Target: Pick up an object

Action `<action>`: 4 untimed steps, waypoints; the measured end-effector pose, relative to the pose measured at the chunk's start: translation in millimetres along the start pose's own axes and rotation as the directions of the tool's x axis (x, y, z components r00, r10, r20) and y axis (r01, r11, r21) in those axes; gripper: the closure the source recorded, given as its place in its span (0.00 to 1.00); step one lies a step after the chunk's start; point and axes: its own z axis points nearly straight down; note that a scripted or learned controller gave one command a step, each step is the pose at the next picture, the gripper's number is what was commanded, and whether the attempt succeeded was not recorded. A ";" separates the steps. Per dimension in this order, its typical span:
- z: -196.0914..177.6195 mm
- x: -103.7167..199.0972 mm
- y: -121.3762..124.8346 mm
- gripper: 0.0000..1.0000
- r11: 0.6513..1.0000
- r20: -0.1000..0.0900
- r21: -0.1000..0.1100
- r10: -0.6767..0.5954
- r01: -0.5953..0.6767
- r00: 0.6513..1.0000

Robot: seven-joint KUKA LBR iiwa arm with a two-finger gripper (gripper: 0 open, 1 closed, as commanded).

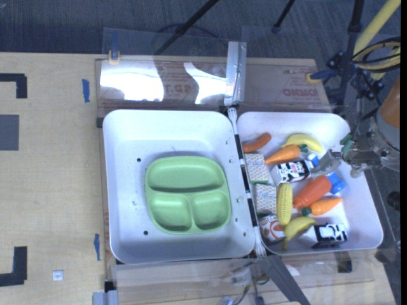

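The right white bin (365, 199) holds a heap of toy food. In it lie a yellow banana (303, 142), a carrot (285, 154), a black-and-white bottle (294, 169), an orange bottle with a blue cap (316, 189), a corn cob (284, 202) and a red sausage (256, 143). My gripper (332, 161) hangs low over the bin's right half, just right of the black-and-white bottle and above the orange bottle's blue cap. Nothing is visibly lifted.
The left white bin (121, 170) carries a green divided plate (186, 194). Other items in the right bin are a second carrot (326, 205), a second banana (299, 226), patterned boxes (256, 168), a small carton (331, 232) and a can (272, 229). The arm's wrist (388, 113) is at the right edge.
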 end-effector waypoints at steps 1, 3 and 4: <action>118.9 7.4 3.8 0.00 0.984 -0.001 0.001 -0.176 0.176 0.984; 155.1 27.1 -8.1 1.00 0.991 0.002 -0.013 -0.132 0.132 0.991; -12.5 77.3 -7.5 1.00 0.986 0.000 0.000 -0.166 0.166 0.986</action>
